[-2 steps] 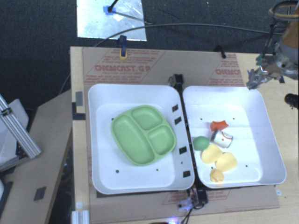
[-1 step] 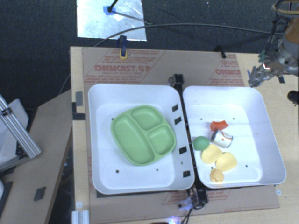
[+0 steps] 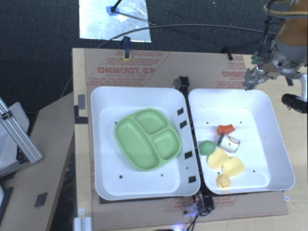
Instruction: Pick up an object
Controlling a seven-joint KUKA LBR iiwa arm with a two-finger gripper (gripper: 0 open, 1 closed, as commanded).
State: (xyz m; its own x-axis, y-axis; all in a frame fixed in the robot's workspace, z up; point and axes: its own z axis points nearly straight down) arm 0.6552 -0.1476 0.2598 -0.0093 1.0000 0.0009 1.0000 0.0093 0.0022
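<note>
1. Hovering over the right bin's [image 3: 276, 129] far rim, the gripper [image 3: 251, 82] is blurred; I cannot tell its state.
2. Small objects [image 3: 222, 154] cluster near that bin's left wall, leaving open floor rightward.

Both white bins, the left bin [image 3: 103, 129] and the right bin [image 3: 269, 129], look like smooth moulded plastic with a faint sheen, and the green divided plate [image 3: 147, 138] in the left one has a matt plastic look. The small toys in the right bin, an orange piece [image 3: 225, 128], a green ball [image 3: 207, 147] and yellow pieces [image 3: 226, 163], seem smooth, slightly glossy plastic. The bins sit on a matt brown cardboard sheet [image 3: 139, 69] printed in red that covers the pale wood-like worktop [image 3: 55, 129], and beyond the worktop's far edge a crinkled, shiny foil-like sheet [image 3: 113, 13] lies on dark rough carpet [image 3: 33, 32].
</note>
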